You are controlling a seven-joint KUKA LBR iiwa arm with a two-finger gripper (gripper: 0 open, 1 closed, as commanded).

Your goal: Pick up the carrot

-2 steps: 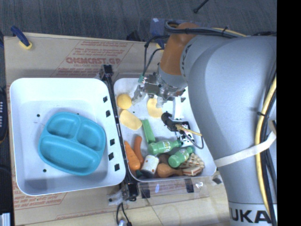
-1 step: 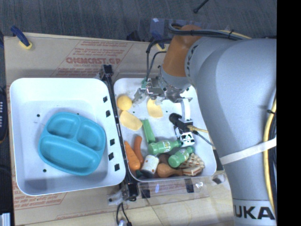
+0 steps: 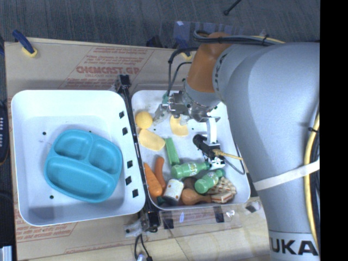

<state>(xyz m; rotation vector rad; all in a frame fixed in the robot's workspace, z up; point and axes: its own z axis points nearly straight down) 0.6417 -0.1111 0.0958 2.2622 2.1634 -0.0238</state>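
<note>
Hanging over the upper part of the right bin [image 3: 235, 145], my gripper [image 3: 175, 106] sat near the yellow lemon [image 3: 143, 118] and a pale yellow piece [image 3: 179, 126], and I could not tell how my pincer stood, apart or together. The carrot [image 3: 153, 180] lay well below me, along the bin's left wall, slanting toward the lower corner, with a second orange piece [image 3: 159, 167] touching its right side and a green bottle [image 3: 190, 170] close by. I judged the reach had not yet begun. To do it well I needed to travel down the left wall, turn my wrist across the carrot's length, and descend over its middle, clear of the neighbour. The blue tray [image 3: 82, 165] in the left bin [image 3: 32, 107] did not matter.
</note>
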